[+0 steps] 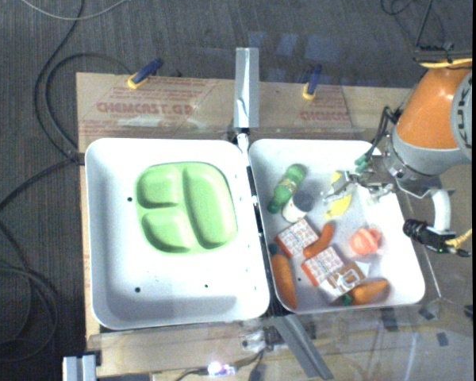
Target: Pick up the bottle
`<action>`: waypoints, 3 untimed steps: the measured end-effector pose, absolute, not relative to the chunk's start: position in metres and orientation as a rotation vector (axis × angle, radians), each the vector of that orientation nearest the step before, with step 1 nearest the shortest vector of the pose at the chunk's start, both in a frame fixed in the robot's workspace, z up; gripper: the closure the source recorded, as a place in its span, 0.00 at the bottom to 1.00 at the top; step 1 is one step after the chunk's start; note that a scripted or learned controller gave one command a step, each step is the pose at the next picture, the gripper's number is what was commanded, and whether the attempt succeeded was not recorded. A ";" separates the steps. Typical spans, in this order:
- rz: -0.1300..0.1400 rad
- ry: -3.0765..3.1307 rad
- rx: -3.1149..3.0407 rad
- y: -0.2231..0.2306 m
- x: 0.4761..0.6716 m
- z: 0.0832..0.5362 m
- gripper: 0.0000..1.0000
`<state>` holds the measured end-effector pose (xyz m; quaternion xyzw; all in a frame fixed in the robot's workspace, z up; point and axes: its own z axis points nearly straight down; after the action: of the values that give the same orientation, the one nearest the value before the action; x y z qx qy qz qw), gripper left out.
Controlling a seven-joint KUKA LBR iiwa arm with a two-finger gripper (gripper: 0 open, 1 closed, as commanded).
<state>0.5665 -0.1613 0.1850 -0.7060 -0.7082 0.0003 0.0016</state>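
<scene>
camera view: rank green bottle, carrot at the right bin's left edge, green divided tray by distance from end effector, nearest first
From the end effector, at the right bin's upper right:
1. Green plastic bottle with a white cap, upper left of the right bin.
2. Orange carrot along that bin's lower left edge.
3. Light green divided plastic tray, in the left bin.

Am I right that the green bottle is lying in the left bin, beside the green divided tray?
Not quite: in the camera view, the green bottle lies in the right bin among the other items; the green divided tray sits in the left bin.
</scene>
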 end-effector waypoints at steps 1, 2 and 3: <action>0.001 -2.355 -2.077 -0.139 0.609 0.118 0.00; 0.001 -2.432 -2.003 -0.151 0.633 0.089 0.00; 0.006 -2.228 -2.219 -0.160 0.663 0.196 0.00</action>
<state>0.6628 -0.1597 0.1960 -0.7057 -0.7085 0.0018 -0.0012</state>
